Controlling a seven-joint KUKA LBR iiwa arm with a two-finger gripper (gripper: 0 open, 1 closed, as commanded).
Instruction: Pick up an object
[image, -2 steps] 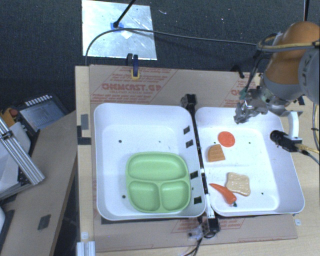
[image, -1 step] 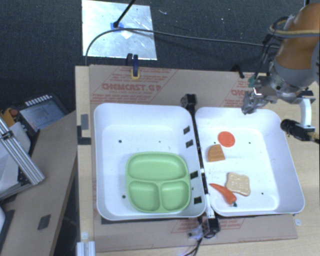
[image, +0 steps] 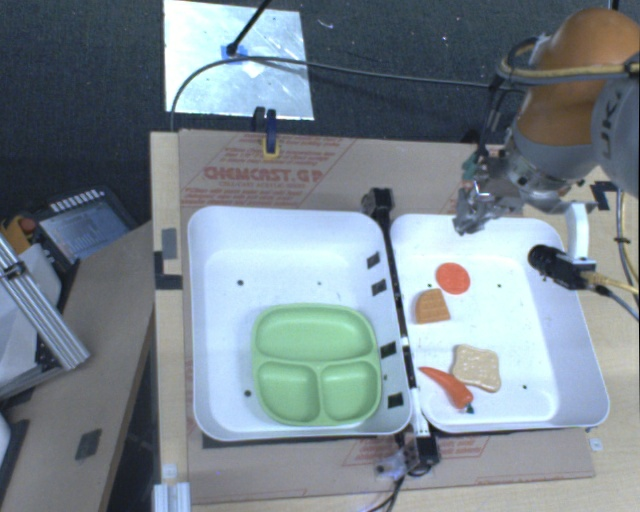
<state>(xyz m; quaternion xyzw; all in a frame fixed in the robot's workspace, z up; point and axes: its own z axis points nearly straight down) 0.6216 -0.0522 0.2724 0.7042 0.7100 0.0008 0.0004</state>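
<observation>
Lying in the right bin (image: 560, 330), the candidates for a pick are four small pieces: a red-orange disc (image: 453, 278), a tan wedge (image: 432, 307) just below and left of it, a slice of toast (image: 476, 368) further toward the near wall, and a red chili pepper (image: 446, 386) touching or almost touching the toast's left edge, its long axis running from upper left down to lower right. The gripper (image: 476, 210) hangs over the far left corner of that bin, so every piece lies toward the near side from it; the disc is the closest, a little down the view and slightly left, with bare white floor around it, which would seem the easiest approach. How the tool is set cannot be told, since the tip is small and blurred against the bin rim. The left bin (image: 220, 300) holds a green divided tray (image: 315, 362) with three compartments. Under both bins lies a brown board (image: 265, 170) printed in red, reading roughly "CHEMCAST", though the letters are too soft to be sure.
</observation>
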